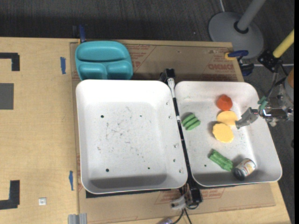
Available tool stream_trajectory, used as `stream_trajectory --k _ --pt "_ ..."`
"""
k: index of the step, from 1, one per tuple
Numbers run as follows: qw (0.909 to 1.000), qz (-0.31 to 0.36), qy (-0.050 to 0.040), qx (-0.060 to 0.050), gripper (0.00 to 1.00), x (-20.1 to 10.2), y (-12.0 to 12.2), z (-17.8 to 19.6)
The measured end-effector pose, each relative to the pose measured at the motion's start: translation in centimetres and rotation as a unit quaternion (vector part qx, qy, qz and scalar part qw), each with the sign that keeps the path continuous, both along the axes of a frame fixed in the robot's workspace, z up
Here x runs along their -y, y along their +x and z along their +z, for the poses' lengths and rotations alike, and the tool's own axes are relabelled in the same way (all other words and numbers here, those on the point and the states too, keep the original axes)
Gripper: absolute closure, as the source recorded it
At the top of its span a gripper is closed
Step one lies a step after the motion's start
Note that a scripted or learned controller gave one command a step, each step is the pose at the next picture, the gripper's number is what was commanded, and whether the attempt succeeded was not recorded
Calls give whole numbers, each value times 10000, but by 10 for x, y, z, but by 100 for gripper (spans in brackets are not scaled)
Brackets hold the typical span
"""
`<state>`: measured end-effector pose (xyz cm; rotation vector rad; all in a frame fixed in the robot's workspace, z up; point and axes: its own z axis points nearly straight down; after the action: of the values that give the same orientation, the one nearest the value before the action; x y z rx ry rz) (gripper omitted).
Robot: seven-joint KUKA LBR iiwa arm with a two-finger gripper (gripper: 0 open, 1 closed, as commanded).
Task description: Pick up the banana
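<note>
Gripper is being held over the right bin, mid-right, just beside the upper yellow item. Whether it is apart or together cannot be told. A lower yellow item is lying at bin centre. Which one is the banana cannot be told.

No plain banana shape to be made out. Two candidates, both matte yellow and rounded, lie right of the frame's centre on the floor of the right-hand shallow white bin.

- Upper yellow lump: paler yellow, a squat oval lying flat, long side running left to right.
- Lower yellow lump: deeper yellow, nearly round, lying flat just below and slightly left of the first.

Edges meet or almost meet; one curved body or two separate pieces, cannot tell.
</note>
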<state>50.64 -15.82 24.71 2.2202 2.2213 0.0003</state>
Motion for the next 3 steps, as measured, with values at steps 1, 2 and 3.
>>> stream_trajectory --k 1,2,3 --pt "9893 1457 8 -8 0 -21 -27 -144" --pt "9907 1364 9 -1 0 -56 -27 -162" --pt "9907 1362 15 10 100 -57 -26 -152"
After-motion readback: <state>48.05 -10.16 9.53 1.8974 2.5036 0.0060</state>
